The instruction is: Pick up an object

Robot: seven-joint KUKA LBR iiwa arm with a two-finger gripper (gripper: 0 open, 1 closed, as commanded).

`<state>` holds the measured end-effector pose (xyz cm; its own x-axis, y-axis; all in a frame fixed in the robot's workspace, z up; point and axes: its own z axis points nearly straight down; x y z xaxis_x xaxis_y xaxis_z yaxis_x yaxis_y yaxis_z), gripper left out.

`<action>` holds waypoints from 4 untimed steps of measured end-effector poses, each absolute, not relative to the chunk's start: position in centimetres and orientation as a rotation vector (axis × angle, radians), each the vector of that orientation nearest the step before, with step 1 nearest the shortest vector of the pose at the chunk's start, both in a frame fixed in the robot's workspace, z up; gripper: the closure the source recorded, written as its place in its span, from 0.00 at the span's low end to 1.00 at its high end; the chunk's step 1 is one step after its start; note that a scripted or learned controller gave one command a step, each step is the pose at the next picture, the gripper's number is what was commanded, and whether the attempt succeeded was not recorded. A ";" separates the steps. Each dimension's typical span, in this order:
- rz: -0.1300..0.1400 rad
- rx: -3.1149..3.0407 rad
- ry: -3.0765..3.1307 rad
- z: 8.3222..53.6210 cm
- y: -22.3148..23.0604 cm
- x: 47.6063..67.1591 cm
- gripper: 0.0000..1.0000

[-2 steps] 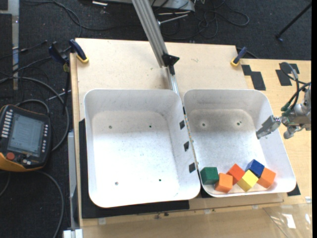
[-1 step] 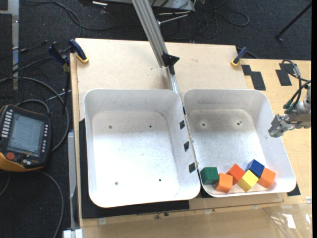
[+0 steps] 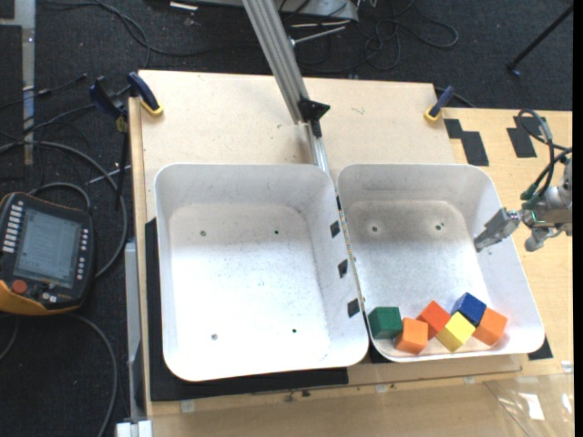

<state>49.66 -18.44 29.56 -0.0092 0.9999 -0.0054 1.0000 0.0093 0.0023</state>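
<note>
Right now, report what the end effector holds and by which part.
Nothing is held: the end effector sits at the right bin's edge, away from the blocks.

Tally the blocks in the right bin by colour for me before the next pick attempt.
Green block: 1
Orange blocks: 3
Yellow block: 1
Blue block: 1
Total: 6, all in the right bin.

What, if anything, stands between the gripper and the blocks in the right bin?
Nothing visible. The gripper sits at the right bin's right rim; the blocks are bunched at its near edge, with bare bin floor between.
</note>
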 end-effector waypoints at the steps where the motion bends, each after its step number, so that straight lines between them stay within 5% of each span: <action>1: -0.002 2.220 2.225 26.5 -17.2 48.9 0.00; 2: 0.001 2.216 2.223 27.7 -17.2 49.1 1.00; 3: 0.001 2.217 2.223 27.7 -17.2 49.1 0.00; 4: 0.002 2.213 2.223 28.7 -17.2 49.1 1.00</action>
